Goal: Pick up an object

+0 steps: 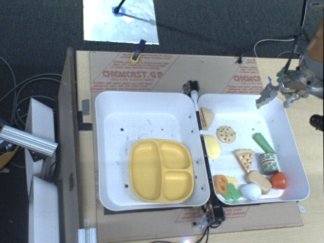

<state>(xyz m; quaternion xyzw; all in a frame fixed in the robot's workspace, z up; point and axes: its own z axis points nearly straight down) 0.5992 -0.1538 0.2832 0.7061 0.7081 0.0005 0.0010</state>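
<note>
Pincer point(277, 98) hangs spread, gripping nothing, above one right bin point(296, 158); one yellow tray point(162, 169) lies left.

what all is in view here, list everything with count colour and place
bins: 2, white, side by side on the bench
divided tray: 1, yellow, left bin
cookie: 1, tan, right bin centre
pizza slice: 1, orange, right bin
sandwich wedge: 1, tan, right bin, by the divider
green stick: 1, right bin
can: 1, green label, right bin
tomato: 1, red, right bin near corner
egg: 1, white, right bin near edge
end effector: 1, grey, open, above right bin's far edge
</note>
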